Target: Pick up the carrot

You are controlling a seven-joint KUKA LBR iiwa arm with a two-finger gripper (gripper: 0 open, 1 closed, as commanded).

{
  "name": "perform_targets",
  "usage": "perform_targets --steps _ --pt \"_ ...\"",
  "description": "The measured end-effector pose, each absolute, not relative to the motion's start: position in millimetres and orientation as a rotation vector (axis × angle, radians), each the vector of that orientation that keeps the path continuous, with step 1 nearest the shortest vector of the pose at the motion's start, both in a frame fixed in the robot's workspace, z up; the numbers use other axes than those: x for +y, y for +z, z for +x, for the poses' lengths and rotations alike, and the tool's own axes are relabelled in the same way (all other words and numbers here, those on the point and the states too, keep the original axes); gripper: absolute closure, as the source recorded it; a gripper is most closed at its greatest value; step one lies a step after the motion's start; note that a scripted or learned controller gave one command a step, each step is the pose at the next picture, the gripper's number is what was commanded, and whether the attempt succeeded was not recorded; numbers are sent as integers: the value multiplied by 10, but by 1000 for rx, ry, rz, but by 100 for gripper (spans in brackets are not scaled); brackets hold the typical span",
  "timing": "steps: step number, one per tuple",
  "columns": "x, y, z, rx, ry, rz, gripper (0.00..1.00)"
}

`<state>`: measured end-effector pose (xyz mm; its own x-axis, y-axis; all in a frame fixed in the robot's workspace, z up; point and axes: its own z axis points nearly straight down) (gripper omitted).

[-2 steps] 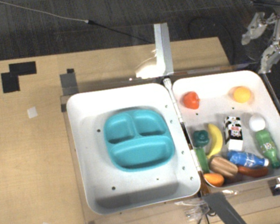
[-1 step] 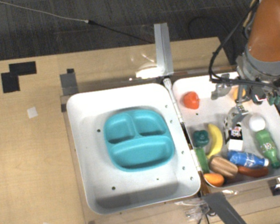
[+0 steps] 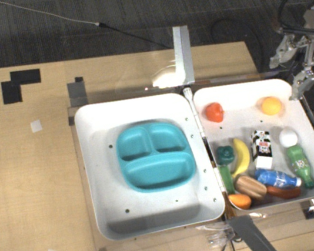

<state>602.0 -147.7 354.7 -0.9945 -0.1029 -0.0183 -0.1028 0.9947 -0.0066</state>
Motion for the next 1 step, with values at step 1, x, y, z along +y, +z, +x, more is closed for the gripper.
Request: perform_targets --steps 1 --pt "-1962 1881 6354 3081 3 -604 0"
